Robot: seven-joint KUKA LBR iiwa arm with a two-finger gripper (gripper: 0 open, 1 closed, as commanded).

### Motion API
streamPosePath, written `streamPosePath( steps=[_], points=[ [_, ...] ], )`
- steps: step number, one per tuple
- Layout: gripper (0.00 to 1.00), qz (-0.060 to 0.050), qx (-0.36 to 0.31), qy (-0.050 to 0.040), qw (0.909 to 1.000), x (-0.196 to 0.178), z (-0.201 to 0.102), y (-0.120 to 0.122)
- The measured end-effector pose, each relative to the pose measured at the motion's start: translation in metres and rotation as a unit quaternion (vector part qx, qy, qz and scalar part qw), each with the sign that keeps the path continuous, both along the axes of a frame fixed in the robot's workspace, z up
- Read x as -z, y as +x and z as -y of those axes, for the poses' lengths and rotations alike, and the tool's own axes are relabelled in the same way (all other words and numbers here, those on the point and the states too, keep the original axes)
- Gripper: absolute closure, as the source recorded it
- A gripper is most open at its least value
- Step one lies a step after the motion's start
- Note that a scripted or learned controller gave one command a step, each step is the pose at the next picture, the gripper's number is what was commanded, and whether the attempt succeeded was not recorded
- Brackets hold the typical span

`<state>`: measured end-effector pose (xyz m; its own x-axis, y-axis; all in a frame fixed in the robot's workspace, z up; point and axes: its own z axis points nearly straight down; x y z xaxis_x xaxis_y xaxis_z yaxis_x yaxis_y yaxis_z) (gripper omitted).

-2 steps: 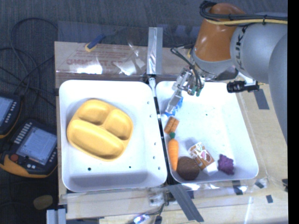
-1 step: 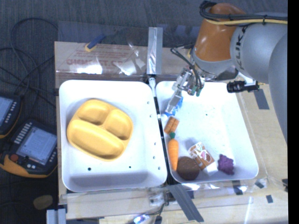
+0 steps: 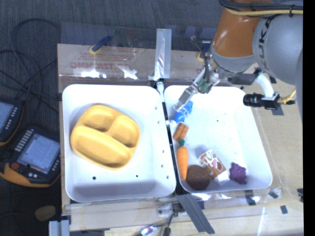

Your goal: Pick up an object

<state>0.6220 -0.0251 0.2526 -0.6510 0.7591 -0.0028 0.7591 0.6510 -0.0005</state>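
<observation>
Dark carpet surrounds my bench, where two white bins sit side by side. My gripper hangs over the right bin, near its ten o'clock corner, and a blue object sits right at my fingertips; I cannot tell whether my fingers are spread or closed around it. Toward six o'clock from it lie a small orange piece, then a carrot. At the bin's six o'clock edge rest a brown lump, a printed packet and a purple item. A big yellow shape fills the left bin.
</observation>
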Motion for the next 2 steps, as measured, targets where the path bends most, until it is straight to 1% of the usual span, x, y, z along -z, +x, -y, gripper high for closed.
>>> streamPosePath(
  steps=[1,2],
  points=[
    [0.0,-0.002,-0.071,-0.0002,0.9975,0.069,0.048,0.03],
    [0.0,0.0,-0.148,0.0004,0.989,0.068,0.032,-0.026]
  ],
)
